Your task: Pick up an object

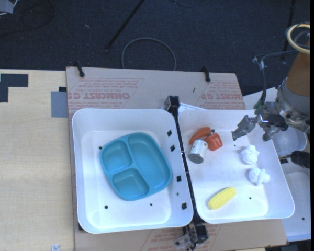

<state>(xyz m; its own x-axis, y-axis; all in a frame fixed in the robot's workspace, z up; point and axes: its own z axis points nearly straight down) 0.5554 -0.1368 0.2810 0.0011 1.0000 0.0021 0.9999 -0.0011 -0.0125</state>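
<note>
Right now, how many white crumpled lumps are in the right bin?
2. One lump lies near the bin's right side, just below the gripper; the other lump sits a little below it, up-right of the yellow corn cob. None looks hidden.

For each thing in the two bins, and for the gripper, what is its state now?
Blue divided plate: lies flat in the left bin, its compartments bare.
Orange pieces: lie in the right bin, touching the white cup.
White cup: lies tipped on its side.
Corn cob: lies flat, apart from the rest.
Two white crumpled lumps: lie loose, untouched.
Gripper: above the right bin's far edge, holding nothing.
</note>
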